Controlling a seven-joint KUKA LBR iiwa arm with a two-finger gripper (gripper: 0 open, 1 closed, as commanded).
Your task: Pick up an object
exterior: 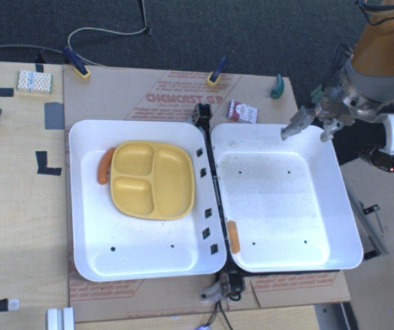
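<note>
A yellow divided plate (152, 179) lies in the left bin (90, 253). An orange sausage-shaped toy (104, 166) peeks out beside the plate's left edge. A small orange carrot-like piece (233, 236) rests against the left wall of the right bin (341, 232). My gripper (309, 127) hangs over the far right corner of the right bin, fingers spread open with nothing between them, well away from every object.
A red-and-white packet (241, 111) lies on the cardboard behind the bins. Blue-yellow clamps (76, 60) (217, 71) and a teal clip (277, 86) hold the cardboard's far edge. A cable (107, 29) runs across the dark floor.
</note>
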